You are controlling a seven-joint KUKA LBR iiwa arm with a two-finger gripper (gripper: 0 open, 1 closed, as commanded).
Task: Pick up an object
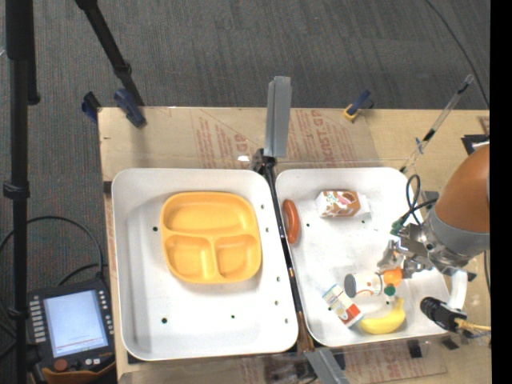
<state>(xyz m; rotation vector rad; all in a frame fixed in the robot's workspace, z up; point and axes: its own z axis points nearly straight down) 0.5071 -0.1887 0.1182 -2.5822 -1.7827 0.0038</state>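
The gripper (394, 272) is seen low over the right bin (376, 184), near its right wall, and whether it is clenched or released cannot be told. Just below it, a small cluster is found: a small carton (342, 304), a little white bottle (362, 285) and a banana (384, 320) by the bottom rim. A packet (339, 203) is placed near the top, and a sausage (290, 219) is laid along the left wall. The middle of this bin is left bare. A yellow divided plate (211, 237) is set in the left bin (136, 310). The gripper's tip is blurred by wires.
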